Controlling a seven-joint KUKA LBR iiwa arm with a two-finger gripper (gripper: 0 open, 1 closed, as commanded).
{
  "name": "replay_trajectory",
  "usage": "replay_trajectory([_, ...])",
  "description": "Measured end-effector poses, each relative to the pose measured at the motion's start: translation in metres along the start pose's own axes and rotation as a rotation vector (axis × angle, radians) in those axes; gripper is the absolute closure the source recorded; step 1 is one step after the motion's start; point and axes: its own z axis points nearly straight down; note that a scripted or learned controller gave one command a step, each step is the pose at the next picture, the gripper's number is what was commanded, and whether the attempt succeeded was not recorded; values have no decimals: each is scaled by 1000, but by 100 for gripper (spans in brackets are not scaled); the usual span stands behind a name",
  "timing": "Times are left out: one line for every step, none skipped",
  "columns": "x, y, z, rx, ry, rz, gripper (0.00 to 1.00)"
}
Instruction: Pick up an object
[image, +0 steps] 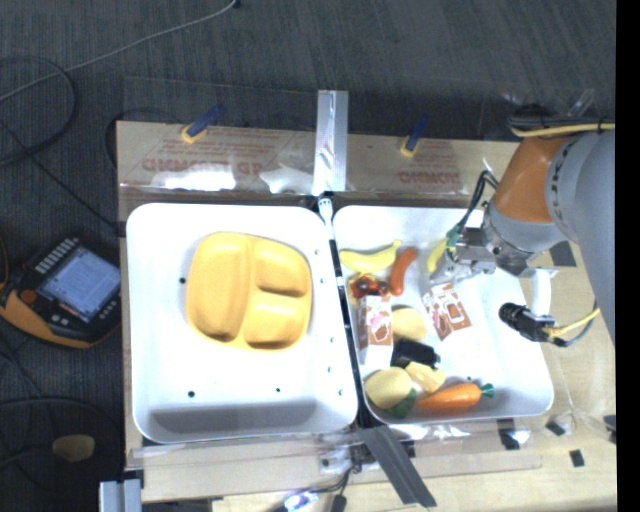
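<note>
Open floor (500, 350) right of toy clutter (400, 330)

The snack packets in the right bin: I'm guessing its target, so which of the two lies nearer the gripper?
The packet on the right, just below the gripper. The other packet lies farther left, by the divider between the bins.

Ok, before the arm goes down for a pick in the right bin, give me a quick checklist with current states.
1. Gripper over the right bin: ok, near its upper edge.
2. Fingers open or shut: cannot tell.
3. Something held already: cannot tell.
4. Targets available: ok; carrot, black piece and red sausage lie in the right bin.
5. Items spaced for a clean grasp: not ok, they crowd the bin's left side.
6. Yellow tray away from the arm: ok, in the left bin.
</note>
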Motion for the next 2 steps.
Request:
replay_trajectory([43,54,-83,-1,-1,116,100])
replay_trajectory([44,46,-11,-19,-1,-137,100])
